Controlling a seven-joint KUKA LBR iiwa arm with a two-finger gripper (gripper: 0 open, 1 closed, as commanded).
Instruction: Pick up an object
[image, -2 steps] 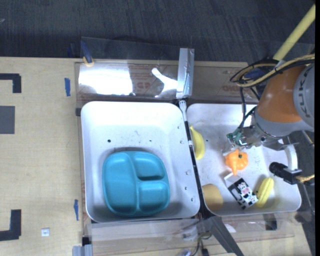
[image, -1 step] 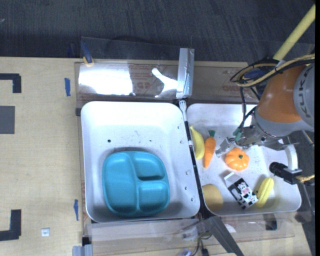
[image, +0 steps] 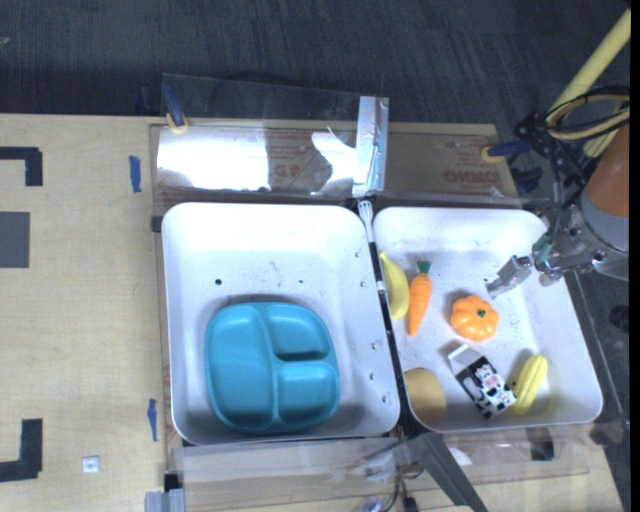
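Note:
The right bin (image: 560, 330) holds several toys. A yellow banana (image: 396, 285) lies along its left wall with an orange carrot (image: 418, 302) beside it. A small orange pumpkin (image: 474, 317) sits near the middle. At the front lie a brown potato-like piece (image: 424, 390), a small black-and-white carton (image: 484, 384) and a yellow corn cob (image: 530, 381). My gripper (image: 510, 274) hangs over the bin's right half, just up and right of the pumpkin, with nothing seen in it.
The left bin (image: 190, 250) holds a blue divided plate (image: 271, 366). A clear plastic panel (image: 265, 140) stands behind the bins. Yellow and black cables (image: 575, 105) hang at the upper right near the arm.

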